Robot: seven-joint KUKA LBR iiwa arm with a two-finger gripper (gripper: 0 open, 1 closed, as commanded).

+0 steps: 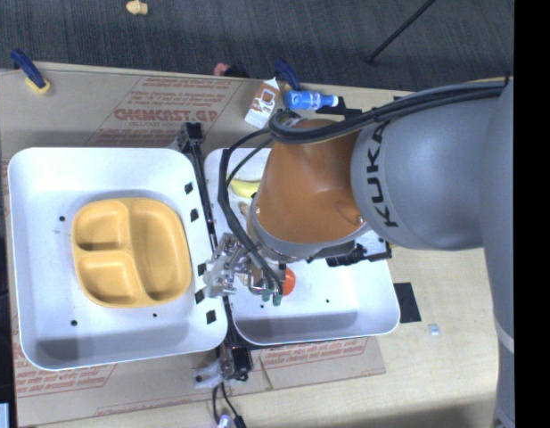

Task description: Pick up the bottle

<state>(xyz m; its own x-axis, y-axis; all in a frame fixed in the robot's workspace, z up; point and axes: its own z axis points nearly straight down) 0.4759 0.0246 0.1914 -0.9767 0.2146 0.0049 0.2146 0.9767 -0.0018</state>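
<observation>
Bottle first: I cannot pick it out for certain. Much of the right bin [373,315] lies under my arm [346,185], and I judge it may be hidden there.

Nearest, a clip and cables [223,368] sit at the front edge of the tabletop [435,373], between the two bins. Above them my tool [243,273] hangs low over the right bin's left wall, just beside the left bin [43,328] with its yellow tray [132,250]. Whether the tool is open or closed I cannot tell; the wiring around it blurs the shape.

A small red thing [289,281] and a green thing [275,298] lie right by the tool, and a yellow thing [245,188] shows farther back.

My worries:
- So close to the wall, the tool could strike or catch the rim.
- With the red and green things this near, I might close on the wrong one, or nudge them.
- I could come up with nothing at all.

At the far edge, outside the bins, lies a blue thing [310,101] that could itself be a bottle; if so, I am reaching in the wrong place.
</observation>
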